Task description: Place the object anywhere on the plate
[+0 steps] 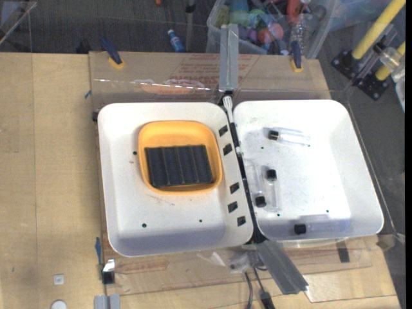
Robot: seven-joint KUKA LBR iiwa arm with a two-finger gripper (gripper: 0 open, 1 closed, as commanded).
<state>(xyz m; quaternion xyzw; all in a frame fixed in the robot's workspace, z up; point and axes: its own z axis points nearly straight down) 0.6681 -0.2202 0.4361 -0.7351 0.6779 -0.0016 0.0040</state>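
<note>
The block (179,166), dark and ribbed, lies on the plate (177,131) in my left bin (116,172), long axis 3 to 9 o'clock.

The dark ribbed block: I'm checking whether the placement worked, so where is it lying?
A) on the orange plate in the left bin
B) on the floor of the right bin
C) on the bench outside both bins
A: the dark ribbed block lies flat on the orange plate, which sits in the left bin.
</note>
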